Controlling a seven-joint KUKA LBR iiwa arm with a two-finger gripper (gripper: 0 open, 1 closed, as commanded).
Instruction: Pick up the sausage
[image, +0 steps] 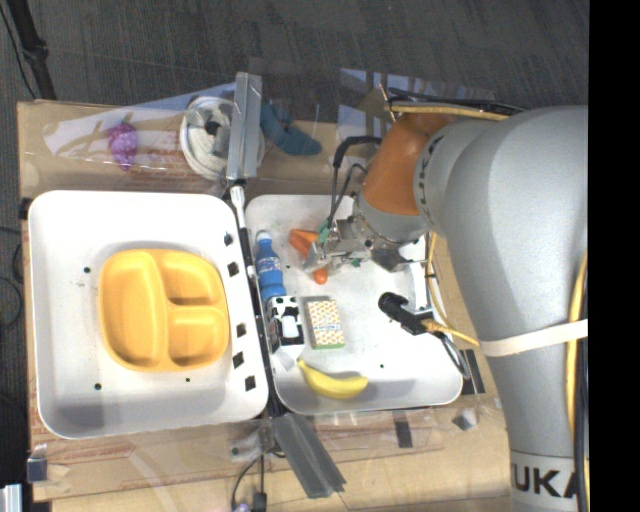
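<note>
Grey and bulky, the arm (500, 230) loomed at the right of the frame, with its orange band (395, 170) at upper centre. From there the wrist bent down and leftward into the right bin (440, 385). The gripper (333, 252) hung low over the bin's upper middle. Whether it was released or clenched could not be told.

The sausage (320, 273), seemingly the small reddish piece, lay just below the gripper in the frame, near an orange piece (303, 240). A bottle (268, 268) lay left of them, and a box (323, 322) and a banana (333, 381) lower down.

The step looked like the final approach to the grasp. The next move called for centring on the sausage alone, closing, then lifting straight up.
</note>
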